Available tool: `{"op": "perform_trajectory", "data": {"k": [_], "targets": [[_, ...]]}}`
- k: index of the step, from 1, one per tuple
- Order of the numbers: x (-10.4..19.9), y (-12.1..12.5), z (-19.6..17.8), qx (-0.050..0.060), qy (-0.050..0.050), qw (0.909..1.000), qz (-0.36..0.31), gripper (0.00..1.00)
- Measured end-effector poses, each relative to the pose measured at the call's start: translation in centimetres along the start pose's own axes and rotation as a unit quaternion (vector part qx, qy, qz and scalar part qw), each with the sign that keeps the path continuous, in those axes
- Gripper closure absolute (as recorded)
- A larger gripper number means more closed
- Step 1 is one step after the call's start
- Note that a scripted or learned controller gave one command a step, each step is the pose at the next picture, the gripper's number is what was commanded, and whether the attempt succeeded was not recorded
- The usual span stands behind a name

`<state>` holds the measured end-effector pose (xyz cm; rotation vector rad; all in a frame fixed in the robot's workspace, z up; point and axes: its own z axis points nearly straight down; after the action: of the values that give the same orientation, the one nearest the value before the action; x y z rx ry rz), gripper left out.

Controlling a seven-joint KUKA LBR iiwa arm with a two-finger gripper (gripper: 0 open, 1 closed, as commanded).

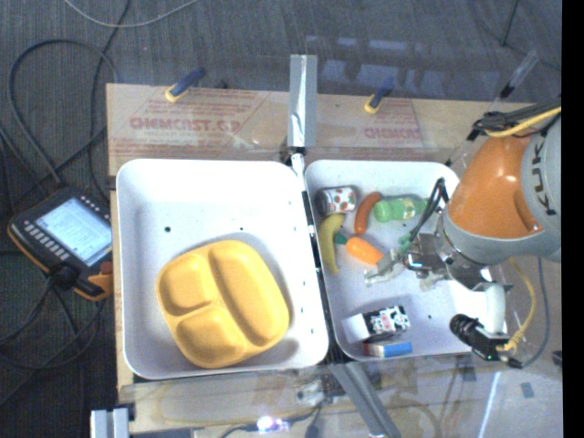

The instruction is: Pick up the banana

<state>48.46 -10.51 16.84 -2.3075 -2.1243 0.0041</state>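
Note:
The banana point(328, 239) is yellow with a greenish tip. It lies lengthwise along the left wall of the right bin point(438, 173), just below a small can point(339, 198). My gripper point(391, 266) hangs low over the middle of the right bin, to the right of the banana and apart from it. An orange carrot point(363, 249) lies between the two. The arm's orange band point(493, 199) looms above the bin's right side and hides part of it.
A red sausage point(367, 210) and a green bottle point(399, 210) lie at the back of the right bin. A small black box point(387, 320) and a blue-and-red item point(388, 347) lie at its front. A yellow divided plate point(224, 301) sits in the left bin point(137, 245).

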Motion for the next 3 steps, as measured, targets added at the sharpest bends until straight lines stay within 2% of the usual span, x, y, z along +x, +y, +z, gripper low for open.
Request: {"op": "perform_trajectory", "data": {"k": [1, 2, 3], "targets": [[-3.8, 2.8, 4.6, -0.001, 0.000, 0.9931, -0.118, 0.00], [-7.5, 12.0, 7.8, -0.008, -0.002, 0.9908, -0.135, 0.00], [-11.0, 6.3, -1.1, -0.002, -0.002, 0.9887, -0.150, 0.00]]}}
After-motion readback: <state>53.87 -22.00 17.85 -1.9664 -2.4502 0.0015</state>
